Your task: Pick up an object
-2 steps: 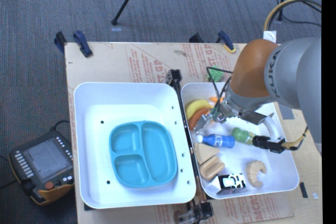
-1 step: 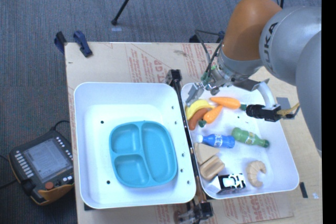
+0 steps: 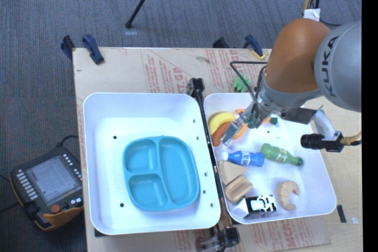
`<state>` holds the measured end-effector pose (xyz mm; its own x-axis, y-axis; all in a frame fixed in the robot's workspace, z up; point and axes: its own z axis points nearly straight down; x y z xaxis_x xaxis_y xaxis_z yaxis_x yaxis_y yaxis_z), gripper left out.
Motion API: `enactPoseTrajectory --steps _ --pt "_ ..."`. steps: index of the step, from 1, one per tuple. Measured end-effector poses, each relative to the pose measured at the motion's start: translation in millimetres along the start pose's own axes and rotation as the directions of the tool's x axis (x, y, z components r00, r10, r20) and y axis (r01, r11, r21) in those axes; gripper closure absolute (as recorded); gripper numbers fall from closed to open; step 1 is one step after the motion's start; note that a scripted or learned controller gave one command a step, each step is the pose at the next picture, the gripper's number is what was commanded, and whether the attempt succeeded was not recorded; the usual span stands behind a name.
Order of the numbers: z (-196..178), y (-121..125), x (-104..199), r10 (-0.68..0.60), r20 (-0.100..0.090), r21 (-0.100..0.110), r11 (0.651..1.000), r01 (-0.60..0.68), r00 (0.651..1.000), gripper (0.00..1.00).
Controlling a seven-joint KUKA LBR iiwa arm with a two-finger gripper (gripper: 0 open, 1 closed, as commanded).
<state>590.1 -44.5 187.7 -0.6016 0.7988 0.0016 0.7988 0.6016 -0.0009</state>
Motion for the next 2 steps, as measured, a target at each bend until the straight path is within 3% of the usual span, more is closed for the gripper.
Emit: enactPoseTrajectory --steps 1,2 --pt "-0.2 35.2 -4.2 -0.156 0.002 -0.001 0.988 0.156 0.988 0.0" --pt "0.0 -10.4 3.0 -0.27 0.001 -0.001 0.963 0.27 0.963 0.0"
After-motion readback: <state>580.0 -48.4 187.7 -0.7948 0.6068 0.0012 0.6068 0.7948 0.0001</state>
